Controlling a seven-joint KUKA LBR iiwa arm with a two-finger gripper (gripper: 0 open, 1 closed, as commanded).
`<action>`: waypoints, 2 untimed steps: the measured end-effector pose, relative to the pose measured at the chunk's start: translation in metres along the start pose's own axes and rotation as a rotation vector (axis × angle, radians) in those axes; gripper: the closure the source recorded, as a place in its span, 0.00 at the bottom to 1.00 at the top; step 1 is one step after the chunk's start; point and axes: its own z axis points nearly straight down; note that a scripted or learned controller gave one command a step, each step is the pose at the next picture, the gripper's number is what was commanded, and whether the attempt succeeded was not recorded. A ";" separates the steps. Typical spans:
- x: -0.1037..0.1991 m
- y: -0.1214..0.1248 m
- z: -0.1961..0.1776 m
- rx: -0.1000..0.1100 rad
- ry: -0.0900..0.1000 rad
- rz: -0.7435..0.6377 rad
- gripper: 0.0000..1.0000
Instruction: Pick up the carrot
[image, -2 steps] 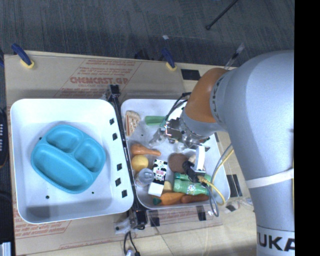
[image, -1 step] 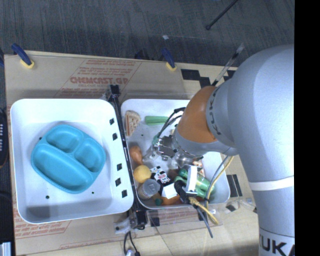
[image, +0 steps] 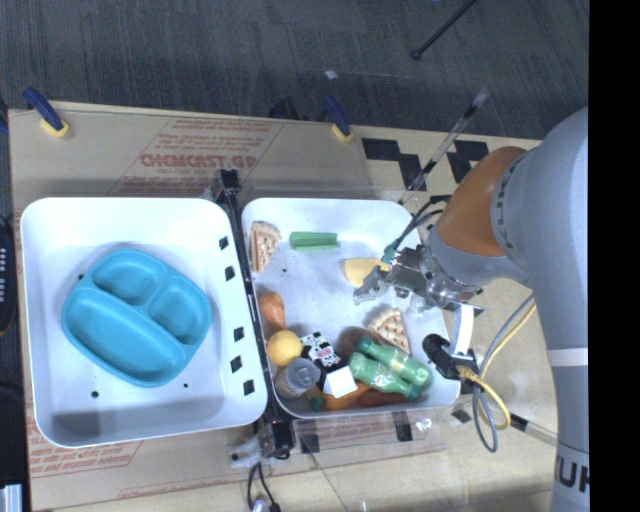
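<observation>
The carrot (image: 350, 399) is an orange piece lying along the front wall of the right bin (image: 330, 212), partly hidden under a green bottle (image: 388, 368) and a white cube (image: 339, 382). My gripper (image: 378, 275) hangs over the right side of that bin, well behind the carrot and apart from it. It is open, with its fingers on either side of a yellow wedge (image: 358, 268), and it holds nothing.
The right bin also holds a green block (image: 314, 239), a waffle (image: 263, 245), an orange-brown lump (image: 271, 308), a lemon (image: 284, 347), a grey can (image: 298, 378) and a pizza slice (image: 390, 325). A blue divided tray (image: 137, 314) lies in the left bin (image: 40, 400).
</observation>
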 end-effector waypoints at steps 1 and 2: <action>0.029 0.049 0.039 0.005 0.006 -0.023 0.00; 0.029 0.050 0.028 0.007 0.005 -0.034 1.00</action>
